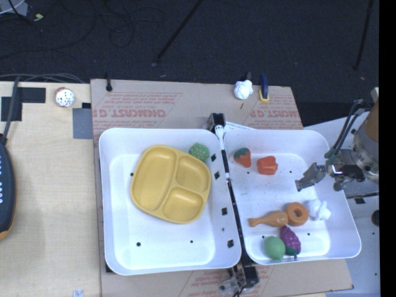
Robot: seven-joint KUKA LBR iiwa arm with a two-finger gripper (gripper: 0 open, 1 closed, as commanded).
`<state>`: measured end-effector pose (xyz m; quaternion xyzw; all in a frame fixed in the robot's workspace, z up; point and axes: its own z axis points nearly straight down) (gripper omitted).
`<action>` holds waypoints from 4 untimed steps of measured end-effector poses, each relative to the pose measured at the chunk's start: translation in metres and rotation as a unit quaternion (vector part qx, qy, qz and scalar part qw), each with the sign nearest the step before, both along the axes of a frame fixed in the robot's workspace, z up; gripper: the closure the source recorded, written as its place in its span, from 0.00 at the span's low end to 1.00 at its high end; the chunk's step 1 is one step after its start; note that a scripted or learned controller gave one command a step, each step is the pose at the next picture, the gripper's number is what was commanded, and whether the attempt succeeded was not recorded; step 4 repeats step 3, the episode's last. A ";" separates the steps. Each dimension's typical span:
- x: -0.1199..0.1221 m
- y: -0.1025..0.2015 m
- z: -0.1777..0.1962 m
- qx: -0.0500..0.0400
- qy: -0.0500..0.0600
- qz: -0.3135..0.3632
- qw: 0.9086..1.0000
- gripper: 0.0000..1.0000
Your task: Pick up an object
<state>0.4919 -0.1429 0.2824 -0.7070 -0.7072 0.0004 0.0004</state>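
Note:
The right bin (pixel 337 246) holds several toy foods: a red strawberry (pixel 242 157), a red pepper piece (pixel 266 165), a tan drumstick (pixel 269 219), an orange donut (pixel 297 214), a small white item (pixel 319 210), purple grapes (pixel 289 239) and a green ball (pixel 275 247). My gripper (pixel 323 181) hangs over the right side of that bin, just above the white item and the donut. It is open, with nothing between its fingers. One dark finger (pixel 307 178) points left and down.
The left bin (pixel 117 240) carries a yellow divided plate (pixel 172 183) and a green broccoli-like toy (pixel 198 151) at its back right. A black divider (pixel 228 184) runs between the bins. Behind them lie a white lump (pixel 243 90), a blue-yellow item (pixel 264 88) and a dotted ball (pixel 64 97).

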 end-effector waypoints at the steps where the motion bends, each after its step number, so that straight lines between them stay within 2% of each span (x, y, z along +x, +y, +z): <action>1: 0.000 -0.001 0.010 0.000 0.001 0.000 1.000 1.00; 2: -0.018 0.132 -0.042 0.003 0.004 0.006 1.000 1.00; 3: -0.015 0.189 0.065 0.002 -0.005 0.004 1.000 1.00; 4: -0.015 0.189 0.065 0.002 -0.005 0.004 1.000 1.00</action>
